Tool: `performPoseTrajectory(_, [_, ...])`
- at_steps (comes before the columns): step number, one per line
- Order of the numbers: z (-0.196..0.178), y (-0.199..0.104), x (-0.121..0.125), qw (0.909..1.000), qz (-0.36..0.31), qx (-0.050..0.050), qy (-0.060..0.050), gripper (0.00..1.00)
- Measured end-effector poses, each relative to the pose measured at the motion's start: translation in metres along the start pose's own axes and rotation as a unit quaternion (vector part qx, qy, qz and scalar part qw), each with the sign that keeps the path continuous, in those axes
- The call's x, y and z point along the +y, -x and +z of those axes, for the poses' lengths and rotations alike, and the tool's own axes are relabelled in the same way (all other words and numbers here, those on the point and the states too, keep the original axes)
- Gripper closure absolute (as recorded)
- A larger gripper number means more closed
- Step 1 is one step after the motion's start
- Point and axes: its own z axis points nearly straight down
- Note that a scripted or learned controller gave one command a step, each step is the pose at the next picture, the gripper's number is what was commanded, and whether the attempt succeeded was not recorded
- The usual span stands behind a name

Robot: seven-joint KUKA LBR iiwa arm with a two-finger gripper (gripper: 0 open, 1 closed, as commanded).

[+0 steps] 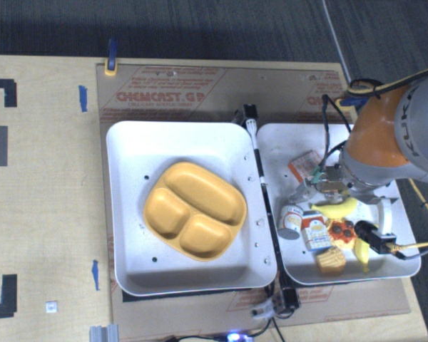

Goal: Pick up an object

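The likeliest pick, as I read it, is the yellow banana (337, 209). It lies just under the tool (332, 184) and a little to the near-edge side of it, in the right bin (285, 144). Its long axis runs roughly across the view, with the right end tipped slightly up. A straight descent with a small shift toward the near edge should bring the tool onto its middle.

The wrist hides the tool from above, so I cannot tell whether it is wide or narrow, and I see nothing held in it.

The banana is crowded. A red toy (340, 230) and a small carton (315, 232) lie just beyond it from the tool. A small can (292, 220) stands to the tool's left and nearer the front, and a waffle-like piece (332, 261) lies farther on by the front wall. A packet (304, 166) sits to the tool's left on the far side.

Well to the left of the tool, the left bin (128, 148) holds a yellow divided tray (194, 209). Both bins rest on the desk (43, 191).
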Motion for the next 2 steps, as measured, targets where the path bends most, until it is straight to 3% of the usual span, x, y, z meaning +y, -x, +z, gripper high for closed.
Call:
performPoseTrajectory(1, [0.01,-0.012,-0.047,1.0,0.0,0.001,-0.002,0.0])
performPoseTrajectory(2, [0.0,-0.011,-0.045,1.0,0.0,0.0,0.002,1.0])
